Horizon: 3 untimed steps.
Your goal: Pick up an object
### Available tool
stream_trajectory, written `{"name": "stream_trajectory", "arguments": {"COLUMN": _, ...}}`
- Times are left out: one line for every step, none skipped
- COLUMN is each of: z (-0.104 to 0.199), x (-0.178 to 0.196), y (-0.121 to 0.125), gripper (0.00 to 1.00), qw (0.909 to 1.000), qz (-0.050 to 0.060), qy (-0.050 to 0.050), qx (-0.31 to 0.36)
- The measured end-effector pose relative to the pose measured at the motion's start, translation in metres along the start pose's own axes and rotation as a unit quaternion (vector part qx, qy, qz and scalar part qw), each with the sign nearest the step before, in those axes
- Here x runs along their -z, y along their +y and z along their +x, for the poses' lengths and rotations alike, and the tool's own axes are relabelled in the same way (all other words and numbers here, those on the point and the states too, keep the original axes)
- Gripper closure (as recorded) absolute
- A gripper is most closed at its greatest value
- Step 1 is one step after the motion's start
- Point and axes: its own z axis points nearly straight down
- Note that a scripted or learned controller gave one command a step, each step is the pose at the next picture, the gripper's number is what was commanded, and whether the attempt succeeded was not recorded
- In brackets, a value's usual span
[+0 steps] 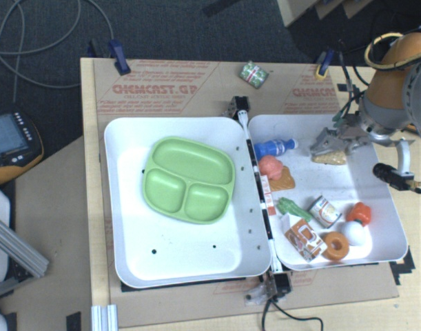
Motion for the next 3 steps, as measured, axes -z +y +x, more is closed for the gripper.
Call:
{"name": "stream_trajectory", "arguments": {"z": -0.009, "x": -0.001, "y": -0.089, "gripper": 0.0, "qw": 1.0, "qz": 0.004, "qy": 0.006, "qx": 0.001}}
{"name": "stream_trajectory", "arguments": {"z": 0.032, "x": 0.0, "y": -0.027, "gripper": 0.0, "qw": 1.0, "qz": 0.0, "qy": 0.0, "qx": 0.0}}
{"name": "stream_trajectory", "arguments": {"z": 0.009, "x": 0.0, "y": 0.001, "gripper": 0.0, "qw": 1.0, "qz": 0.0, "qy": 0.0, "qx": -0.001}}
